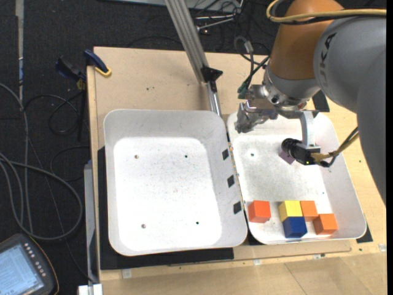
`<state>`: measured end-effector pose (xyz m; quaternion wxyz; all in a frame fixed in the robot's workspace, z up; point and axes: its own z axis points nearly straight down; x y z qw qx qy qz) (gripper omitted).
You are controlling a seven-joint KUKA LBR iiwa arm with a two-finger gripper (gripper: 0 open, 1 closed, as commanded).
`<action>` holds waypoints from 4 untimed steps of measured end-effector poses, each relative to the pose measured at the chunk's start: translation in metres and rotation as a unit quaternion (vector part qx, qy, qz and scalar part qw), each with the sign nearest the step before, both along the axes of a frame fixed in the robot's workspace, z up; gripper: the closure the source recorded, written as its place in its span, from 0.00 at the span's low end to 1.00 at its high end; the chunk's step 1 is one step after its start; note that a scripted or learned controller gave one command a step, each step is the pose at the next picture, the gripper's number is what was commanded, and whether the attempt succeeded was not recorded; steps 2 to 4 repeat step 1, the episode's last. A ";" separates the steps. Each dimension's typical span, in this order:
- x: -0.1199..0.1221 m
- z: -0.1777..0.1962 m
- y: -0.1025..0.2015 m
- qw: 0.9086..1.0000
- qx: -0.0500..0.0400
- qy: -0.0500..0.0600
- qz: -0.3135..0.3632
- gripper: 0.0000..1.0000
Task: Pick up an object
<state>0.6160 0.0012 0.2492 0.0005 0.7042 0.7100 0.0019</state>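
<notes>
My gripper (247,119) hangs over the far left corner of the right bin (344,189), below the arm's orange band. Nothing shows in its grasp. Several blocks lie along the near side of this bin: an orange block (259,211) on the left, then a yellow block (290,209), a small orange one (308,208), a blue block (295,227) and another orange block (325,224). A purple block (285,157) sits mid-bin, partly hidden by a black cylinder on the arm.
The left bin (116,165) adjoins the right one, with black clips along the shared rim. A metal pole (187,32) slants across the back of the bench. A blue clamp (92,59) lies at the far left corner.
</notes>
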 end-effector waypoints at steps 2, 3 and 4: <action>0.009 -0.014 0.061 1.000 0.000 0.001 0.000 1.00; 0.009 -0.014 0.061 1.000 0.000 0.001 0.000 1.00; 0.009 -0.014 0.061 1.000 0.000 0.001 0.000 1.00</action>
